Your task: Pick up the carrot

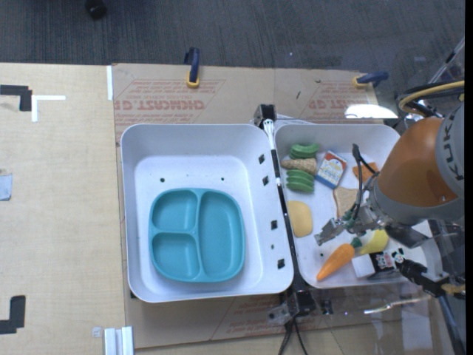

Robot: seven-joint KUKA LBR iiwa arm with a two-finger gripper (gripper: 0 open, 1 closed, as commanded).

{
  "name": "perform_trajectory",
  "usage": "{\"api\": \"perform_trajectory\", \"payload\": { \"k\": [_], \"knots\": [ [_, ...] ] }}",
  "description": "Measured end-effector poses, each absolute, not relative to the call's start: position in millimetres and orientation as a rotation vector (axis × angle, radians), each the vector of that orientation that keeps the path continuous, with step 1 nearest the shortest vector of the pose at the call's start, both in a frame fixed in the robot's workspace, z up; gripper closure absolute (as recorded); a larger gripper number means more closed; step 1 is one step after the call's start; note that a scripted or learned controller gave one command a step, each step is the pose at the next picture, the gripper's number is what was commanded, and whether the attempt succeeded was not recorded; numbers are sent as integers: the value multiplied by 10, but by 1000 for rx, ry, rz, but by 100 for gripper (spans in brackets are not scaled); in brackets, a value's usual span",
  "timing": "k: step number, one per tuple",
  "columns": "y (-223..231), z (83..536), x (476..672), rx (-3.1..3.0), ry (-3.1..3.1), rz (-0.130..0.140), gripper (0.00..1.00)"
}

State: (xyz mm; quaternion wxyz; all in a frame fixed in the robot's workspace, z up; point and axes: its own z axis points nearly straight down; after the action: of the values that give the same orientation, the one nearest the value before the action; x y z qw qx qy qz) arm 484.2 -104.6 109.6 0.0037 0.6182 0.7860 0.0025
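Observation:
The orange carrot lies at a slant near the front edge of the right bin, with its tip toward the front left. My gripper hangs just above and behind the carrot's thick end, reaching in from the right under the orange wrist band. Nothing can be seen in its grasp, and the carrot rests on the bin floor. A small yellow piece lies right beside the carrot's thick end.
The right bin also holds a pale yellow potato shape, green vegetables, a small printed box, a bread slice and a white block. In the left bin a teal divided plate lies flat.

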Motion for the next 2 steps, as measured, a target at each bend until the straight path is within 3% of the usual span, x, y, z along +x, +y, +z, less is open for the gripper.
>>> {"api": "perform_trajectory", "payload": {
  "k": [1, 2],
  "knots": [
    [-981, 916, 4790, 1413, 2807, 1, 0],
    [-986, 1009, 4820, 1419, 2797, 4, 100]
  ]
}}
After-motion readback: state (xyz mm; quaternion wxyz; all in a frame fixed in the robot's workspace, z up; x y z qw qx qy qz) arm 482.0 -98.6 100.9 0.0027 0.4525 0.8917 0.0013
